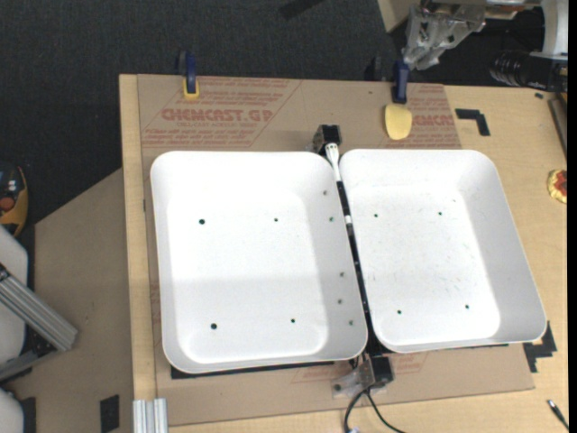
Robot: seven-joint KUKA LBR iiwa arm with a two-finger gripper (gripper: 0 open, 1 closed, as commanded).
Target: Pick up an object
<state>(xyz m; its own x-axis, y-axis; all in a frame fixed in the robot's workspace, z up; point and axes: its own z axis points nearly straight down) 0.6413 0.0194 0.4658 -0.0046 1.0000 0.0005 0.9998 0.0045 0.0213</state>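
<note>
The grey arm's two-finger gripper [425,54] hangs above the far edge of the bench, near its far right corner, the wrist angled down and toward the left; whether it is apart or together cannot be told, and nothing shows in its grasp. Just below it, a small pale yellow rounded object [398,121] lies on the brown cardboard sheet [135,206] — outside the bins, just beyond the far edge of the right shallow white plastic bin [509,233]. The left shallow white plastic bin [167,242] sits beside it, their rims touching along the middle. Red print on the cardboard reads "CHEMCAST G P". Two blue clamps with yellow tips — one [188,72] at the far left, one [401,83] beside the yellow object — pin the sheet's far edge.
</note>
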